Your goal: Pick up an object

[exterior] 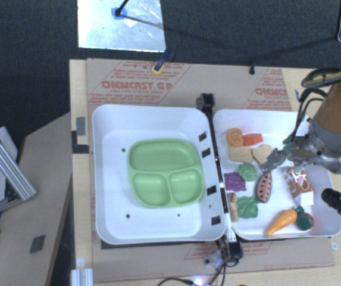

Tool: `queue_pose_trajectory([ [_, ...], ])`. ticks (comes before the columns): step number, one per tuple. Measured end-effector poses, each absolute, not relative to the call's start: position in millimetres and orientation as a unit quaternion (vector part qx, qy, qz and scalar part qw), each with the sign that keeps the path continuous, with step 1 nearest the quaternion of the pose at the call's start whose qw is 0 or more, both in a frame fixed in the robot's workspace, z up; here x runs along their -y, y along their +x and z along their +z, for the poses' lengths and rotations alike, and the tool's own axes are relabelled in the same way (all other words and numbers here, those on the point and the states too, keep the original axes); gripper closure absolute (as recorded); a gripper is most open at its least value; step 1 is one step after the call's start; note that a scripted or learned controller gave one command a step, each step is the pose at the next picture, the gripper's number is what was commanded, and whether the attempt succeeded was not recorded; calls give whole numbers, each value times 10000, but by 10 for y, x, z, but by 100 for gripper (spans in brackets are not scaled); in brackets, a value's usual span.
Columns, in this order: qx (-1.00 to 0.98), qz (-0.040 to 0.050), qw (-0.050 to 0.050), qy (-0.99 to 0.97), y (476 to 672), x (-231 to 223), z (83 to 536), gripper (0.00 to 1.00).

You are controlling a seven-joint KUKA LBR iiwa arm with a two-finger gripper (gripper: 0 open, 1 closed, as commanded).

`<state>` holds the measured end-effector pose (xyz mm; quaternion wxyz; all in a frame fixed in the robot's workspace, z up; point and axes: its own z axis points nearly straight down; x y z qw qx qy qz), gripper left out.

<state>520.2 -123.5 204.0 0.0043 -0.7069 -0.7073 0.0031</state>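
Observation:
The right bin point(324, 230) holds several toy foods. Among them are an orange round piece point(235, 137), a red piece point(252, 139), tan bread-like pieces point(240, 154), a green broccoli point(249, 171), purple grapes point(234, 182), a dark red oval slice point(263, 187), a green leafy piece point(247, 207), a carrot point(282, 220) and a brown-and-white item point(298, 182). My gripper point(272, 161) reaches in from the right. It hangs low over the bin's middle, just above the oval slice and beside a tan piece point(260, 154). I see nothing held in it.
The left bin point(108, 124) contains a green divided plate point(161, 171). A black divider point(213, 159) separates the bins. A beige stick point(233, 206) lies by the divider. The arm's bulk point(340, 118) covers the right bin's far right corner. A metal sheet point(121, 16) lies beyond the bench.

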Motion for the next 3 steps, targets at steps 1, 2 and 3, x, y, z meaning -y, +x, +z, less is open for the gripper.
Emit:
queue_pose_trajectory([
  [1, 7082, -2, -3, -7060, 5228, 1235, 2094, 0],
  [2, 7082, 6, 18, -7061, 5304, 1161, 1592, 0],
  [3, 7077, 10, 22, -7065, 5285, 1104, 974, 0],
])
